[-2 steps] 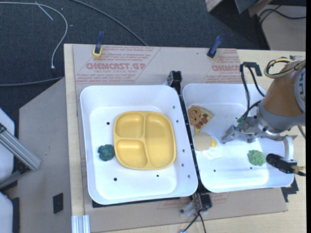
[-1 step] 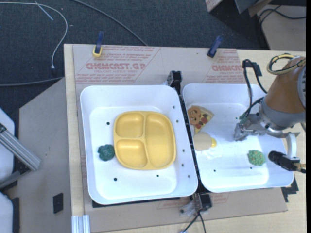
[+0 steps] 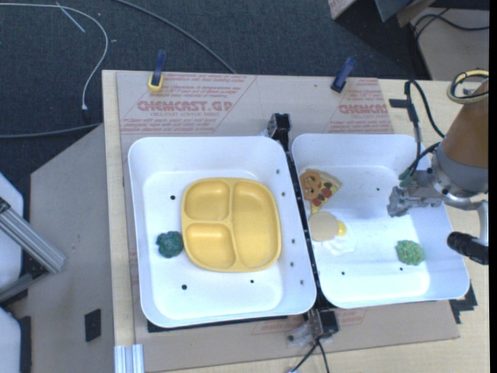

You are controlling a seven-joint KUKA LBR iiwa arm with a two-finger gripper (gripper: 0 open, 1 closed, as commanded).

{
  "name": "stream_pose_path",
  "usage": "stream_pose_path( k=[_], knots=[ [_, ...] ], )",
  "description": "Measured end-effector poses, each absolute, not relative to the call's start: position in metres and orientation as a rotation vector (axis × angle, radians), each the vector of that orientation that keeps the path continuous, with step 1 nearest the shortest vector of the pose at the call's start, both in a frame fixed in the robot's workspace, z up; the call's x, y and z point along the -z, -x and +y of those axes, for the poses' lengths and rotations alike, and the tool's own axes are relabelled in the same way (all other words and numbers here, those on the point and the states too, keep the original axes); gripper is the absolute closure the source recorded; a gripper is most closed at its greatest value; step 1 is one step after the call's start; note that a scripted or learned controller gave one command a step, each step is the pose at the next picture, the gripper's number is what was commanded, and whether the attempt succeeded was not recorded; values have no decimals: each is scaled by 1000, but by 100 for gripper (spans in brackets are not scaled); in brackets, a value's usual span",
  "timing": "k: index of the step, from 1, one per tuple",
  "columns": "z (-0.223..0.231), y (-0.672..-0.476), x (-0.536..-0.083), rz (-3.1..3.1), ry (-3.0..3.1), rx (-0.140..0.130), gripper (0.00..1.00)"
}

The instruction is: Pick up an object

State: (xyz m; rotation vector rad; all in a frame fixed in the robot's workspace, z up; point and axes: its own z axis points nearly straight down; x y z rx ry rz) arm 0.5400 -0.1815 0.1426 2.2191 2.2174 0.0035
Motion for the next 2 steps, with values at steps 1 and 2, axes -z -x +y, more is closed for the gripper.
stream_pose_path(
  k=[1, 2],
  knots=[
    [-172, -542, -201, 2220, -2215, -6, 100],
    [-172, -543, -255, 2219, -2215, -5, 100]
  ],
)
